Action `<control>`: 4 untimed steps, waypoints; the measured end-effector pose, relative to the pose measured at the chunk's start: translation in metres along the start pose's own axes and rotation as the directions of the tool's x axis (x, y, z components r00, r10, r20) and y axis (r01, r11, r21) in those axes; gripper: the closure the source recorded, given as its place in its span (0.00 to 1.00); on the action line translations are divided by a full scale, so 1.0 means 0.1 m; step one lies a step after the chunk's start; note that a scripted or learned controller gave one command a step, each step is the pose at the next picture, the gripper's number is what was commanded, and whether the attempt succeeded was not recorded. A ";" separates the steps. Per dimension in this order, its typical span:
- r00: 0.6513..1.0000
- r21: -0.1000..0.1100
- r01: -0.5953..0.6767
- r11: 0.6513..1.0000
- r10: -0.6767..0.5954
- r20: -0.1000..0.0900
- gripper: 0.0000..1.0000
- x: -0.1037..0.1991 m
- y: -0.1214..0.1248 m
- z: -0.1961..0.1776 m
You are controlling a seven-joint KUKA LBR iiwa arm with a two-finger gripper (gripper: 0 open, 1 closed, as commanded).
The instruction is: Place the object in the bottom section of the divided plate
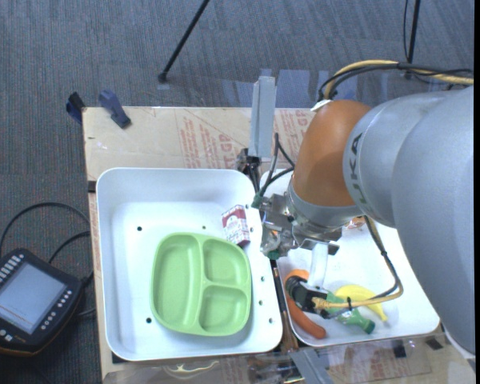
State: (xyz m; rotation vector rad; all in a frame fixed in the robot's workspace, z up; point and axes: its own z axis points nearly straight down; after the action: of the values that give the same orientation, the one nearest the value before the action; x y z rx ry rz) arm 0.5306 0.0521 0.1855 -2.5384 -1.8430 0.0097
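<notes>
A light green divided plate lies in the left white bin, with one long section on its left and two smaller ones on its right. All three sections are bare. A small red and white packet lies on the bin floor, touching the plate's upper right rim. My gripper hangs under the orange wrist over the wall between the two bins, just right of the packet. The big grey arm hides most of the right bin.
In the right bin, near its front, lie an orange carrot-like piece, a yellow banana-like piece and a small green item. A teach pendant sits on the floor at left.
</notes>
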 end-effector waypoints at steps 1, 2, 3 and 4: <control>0.974 0.002 -0.226 0.974 0.226 0.002 1.00 0.23 -0.60 0.01; 0.902 0.002 -0.432 0.902 0.432 0.003 1.00 0.66 -0.81 0.61; 0.711 -0.005 -0.703 0.711 0.703 -0.020 1.00 1.05 -0.55 0.84; 0.489 0.000 -0.872 0.489 0.872 -0.003 1.00 0.34 0.10 0.00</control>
State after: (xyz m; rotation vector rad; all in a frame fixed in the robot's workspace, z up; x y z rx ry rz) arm 0.5507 0.0811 0.1857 -3.1255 -0.3073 0.0080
